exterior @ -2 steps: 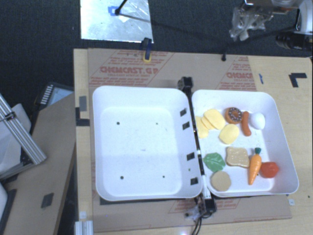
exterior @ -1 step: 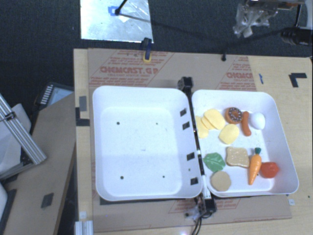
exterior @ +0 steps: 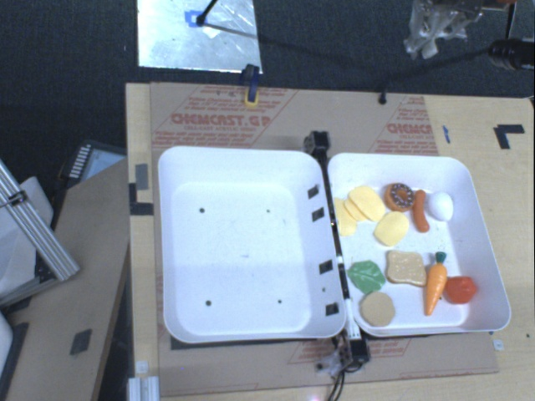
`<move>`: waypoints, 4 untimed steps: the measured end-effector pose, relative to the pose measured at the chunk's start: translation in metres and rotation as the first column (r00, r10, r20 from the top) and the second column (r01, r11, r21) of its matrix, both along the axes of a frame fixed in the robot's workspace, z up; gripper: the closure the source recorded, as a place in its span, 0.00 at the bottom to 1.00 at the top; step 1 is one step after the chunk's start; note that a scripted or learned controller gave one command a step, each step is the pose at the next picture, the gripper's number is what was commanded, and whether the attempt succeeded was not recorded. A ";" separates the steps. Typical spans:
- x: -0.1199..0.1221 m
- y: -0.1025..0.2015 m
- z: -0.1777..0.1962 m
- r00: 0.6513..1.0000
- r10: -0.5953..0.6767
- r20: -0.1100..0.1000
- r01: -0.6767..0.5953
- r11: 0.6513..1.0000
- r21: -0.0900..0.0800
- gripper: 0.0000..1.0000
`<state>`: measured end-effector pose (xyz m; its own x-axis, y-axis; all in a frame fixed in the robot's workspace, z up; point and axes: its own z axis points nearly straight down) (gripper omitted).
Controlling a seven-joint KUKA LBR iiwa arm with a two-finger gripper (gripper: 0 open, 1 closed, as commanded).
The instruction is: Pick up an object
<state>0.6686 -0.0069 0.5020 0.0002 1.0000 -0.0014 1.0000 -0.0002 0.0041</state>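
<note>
So the pincer (exterior: 435,23) is way up in the top right corner, hanging over the dark floor (exterior: 67,57) behind the bench (exterior: 226,111), well apart from both bins. It's blurry and pale from here, and honestly I can't tell how it's set.

All the stuff to grab sits in the right bin (exterior: 481,224). Along the back there's a chocolate donut (exterior: 399,195) with sprinkles, a red sausage (exterior: 420,211) just beside it, and a white egg (exterior: 440,205) touching the sausage's far side. Left of the donut is a little pile of yellow chips (exterior: 359,205), with a yellow lemon-ish lump (exterior: 391,228) right below them. Further forward: a green leaf (exterior: 366,276), a slice of toast (exterior: 406,267) beside it, a carrot (exterior: 435,284) standing lengthwise with its green top pointing back, and a red tomato (exterior: 460,289) touching the carrot on its right. A round tan cookie (exterior: 378,309) sits at the front, just under the leaf.

The left bin (exterior: 175,182) is plain white with a few small dark dots on its floor. Behind the bench there's a shiny metal sheet (exterior: 198,22) lying on the floor, and a yellow and blue clamp (exterior: 251,86) at the bench's back edge.
</note>
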 end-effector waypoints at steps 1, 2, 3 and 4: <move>0.000 -0.002 0.013 1.000 0.002 0.000 -0.002 1.000 0.000 1.00; 0.000 -0.003 0.025 1.000 0.003 0.000 -0.003 1.000 0.000 1.00; -0.007 -0.004 0.034 1.000 0.002 0.000 -0.002 1.000 0.000 1.00; 0.000 -0.010 0.034 1.000 0.001 0.001 -0.001 1.000 -0.001 1.00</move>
